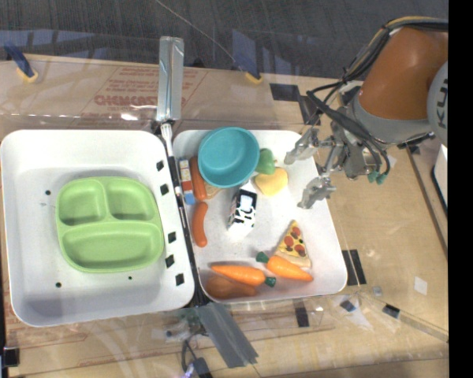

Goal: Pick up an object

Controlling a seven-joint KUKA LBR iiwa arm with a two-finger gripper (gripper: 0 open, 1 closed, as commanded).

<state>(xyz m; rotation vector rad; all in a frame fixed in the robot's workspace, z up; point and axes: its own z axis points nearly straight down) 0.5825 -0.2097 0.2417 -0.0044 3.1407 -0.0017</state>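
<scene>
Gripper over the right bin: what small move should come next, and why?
Probably a short drop toward the yellow toy. The gripper hangs open above the right bin with nothing between its fingers, and that toy lies just beside it, apart from the pizza slice and carrots.

End effector (309,172) open, empty
</scene>
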